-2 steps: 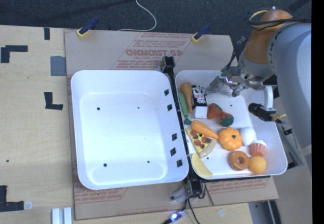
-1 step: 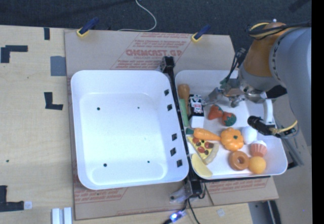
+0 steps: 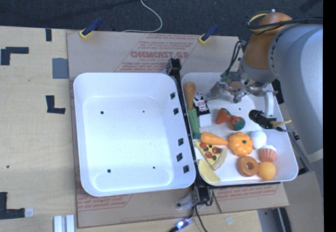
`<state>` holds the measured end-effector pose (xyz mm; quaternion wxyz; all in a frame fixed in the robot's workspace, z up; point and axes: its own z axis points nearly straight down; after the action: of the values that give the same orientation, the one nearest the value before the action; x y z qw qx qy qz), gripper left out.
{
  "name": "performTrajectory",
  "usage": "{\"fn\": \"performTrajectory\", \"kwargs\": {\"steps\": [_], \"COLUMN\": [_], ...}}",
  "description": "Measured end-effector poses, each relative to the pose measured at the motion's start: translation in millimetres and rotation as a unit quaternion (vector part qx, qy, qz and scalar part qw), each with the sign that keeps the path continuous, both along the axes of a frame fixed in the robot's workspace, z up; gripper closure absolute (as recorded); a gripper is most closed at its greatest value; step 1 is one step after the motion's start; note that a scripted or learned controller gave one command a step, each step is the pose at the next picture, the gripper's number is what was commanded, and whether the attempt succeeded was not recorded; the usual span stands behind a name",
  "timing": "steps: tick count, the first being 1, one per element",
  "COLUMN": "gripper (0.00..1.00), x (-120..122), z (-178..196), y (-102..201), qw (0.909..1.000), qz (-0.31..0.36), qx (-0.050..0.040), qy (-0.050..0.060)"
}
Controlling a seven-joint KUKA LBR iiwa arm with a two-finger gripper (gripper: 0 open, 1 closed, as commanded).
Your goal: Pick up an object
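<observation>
My gripper (image 3: 227,91) hangs over the back part of the right bin (image 3: 286,176), above the bare white floor there. Toy food lies below and in front of it. A red and orange piece with a green end (image 3: 230,118) is closest, just in front of the gripper. A small cow-patterned carton (image 3: 200,105) and a tan bread stick (image 3: 189,90) lie to its left. Further forward are a carrot (image 3: 212,139), a pumpkin (image 3: 240,143), a pizza slice (image 3: 212,154), a donut (image 3: 247,165), an orange (image 3: 266,171), a cupcake (image 3: 268,152) and a white egg (image 3: 258,136).
The left bin (image 3: 84,89) stands beside the right one, their walls touching at a clipped divider (image 3: 181,120). A green stick (image 3: 194,120) lies along that wall, and a yellow slice (image 3: 208,174) sits at the front corner. The arm's bulk covers the right bin's far right side.
</observation>
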<state>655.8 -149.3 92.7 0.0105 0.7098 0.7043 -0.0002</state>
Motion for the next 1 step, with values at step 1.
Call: {"fn": "performTrajectory", "kwargs": {"steps": [1], "gripper": [0.0], "x": [-8.5], "z": [0.9], "y": [7.9], "qw": [1.0], "qz": [0.0], "qx": [-0.0032], "qy": [0.002]}}
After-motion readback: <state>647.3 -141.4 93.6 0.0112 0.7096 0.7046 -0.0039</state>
